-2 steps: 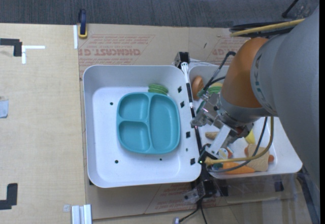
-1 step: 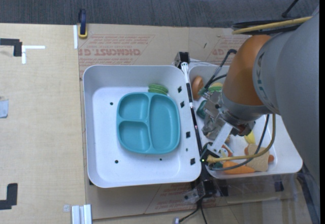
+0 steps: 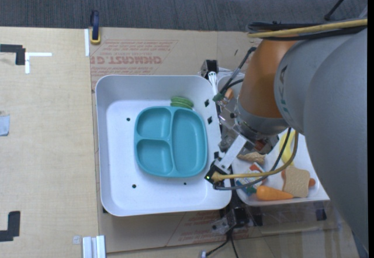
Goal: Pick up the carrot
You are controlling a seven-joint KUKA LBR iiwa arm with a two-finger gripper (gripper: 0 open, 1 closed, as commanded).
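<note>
Flanking wooden bench [image 3: 47, 151] — white bins [image 3: 111, 134]

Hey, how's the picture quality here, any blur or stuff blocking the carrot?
Camera view: even lighting, soft shadows, no harsh glare; the arm looms large and slightly soft, covering much of the right bin; the carrot shows clearly at its lower edge.

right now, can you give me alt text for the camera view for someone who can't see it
A grey robot arm with an orange band reaches in from the right over the right-hand white bin, where an orange carrot lies near the front beside a slice of toast. The left white bin holds a teal divided plate and a small green item.
</note>
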